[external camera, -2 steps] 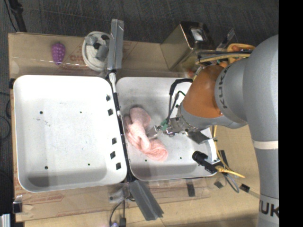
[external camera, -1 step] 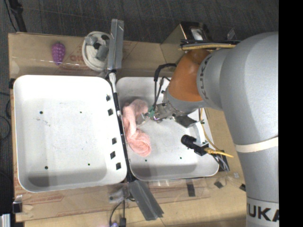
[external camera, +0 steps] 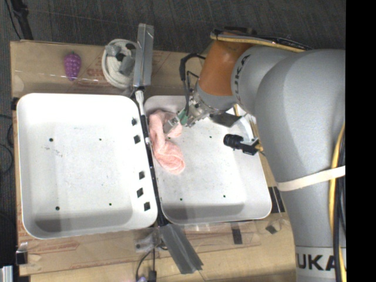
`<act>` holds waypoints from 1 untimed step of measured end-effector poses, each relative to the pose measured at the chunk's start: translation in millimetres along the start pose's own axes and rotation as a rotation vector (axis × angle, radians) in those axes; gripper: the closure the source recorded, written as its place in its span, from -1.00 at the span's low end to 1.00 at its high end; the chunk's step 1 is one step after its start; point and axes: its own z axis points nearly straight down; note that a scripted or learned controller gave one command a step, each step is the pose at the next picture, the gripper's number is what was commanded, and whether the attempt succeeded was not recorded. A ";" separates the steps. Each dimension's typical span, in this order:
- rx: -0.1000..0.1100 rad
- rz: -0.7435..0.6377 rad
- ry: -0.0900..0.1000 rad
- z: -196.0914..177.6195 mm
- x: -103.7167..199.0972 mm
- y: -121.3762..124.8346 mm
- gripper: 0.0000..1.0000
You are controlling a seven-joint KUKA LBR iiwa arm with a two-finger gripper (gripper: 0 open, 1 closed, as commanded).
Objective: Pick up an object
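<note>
Brown tabletop (external camera: 76, 248) under two shallow white bins: a soft pink crumpled cloth (external camera: 165, 145) lies against the right bin's (external camera: 235, 207) left wall, the end effector (external camera: 176, 124) touching its top, finger state unclear.

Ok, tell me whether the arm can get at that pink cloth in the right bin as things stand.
Probably yes. The tool is already right at the upper end of the pink cloth, which lies uncovered along the right bin's left wall.

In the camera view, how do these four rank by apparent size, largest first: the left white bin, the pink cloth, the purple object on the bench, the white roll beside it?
1. left white bin
2. pink cloth
3. white roll
4. purple object

All four lie near bench level, so the order is fairly sure.
</note>
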 end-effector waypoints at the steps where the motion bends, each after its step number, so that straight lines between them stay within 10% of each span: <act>1: 0.000 -0.092 -0.002 -0.6 13.4 -15.1 -1.00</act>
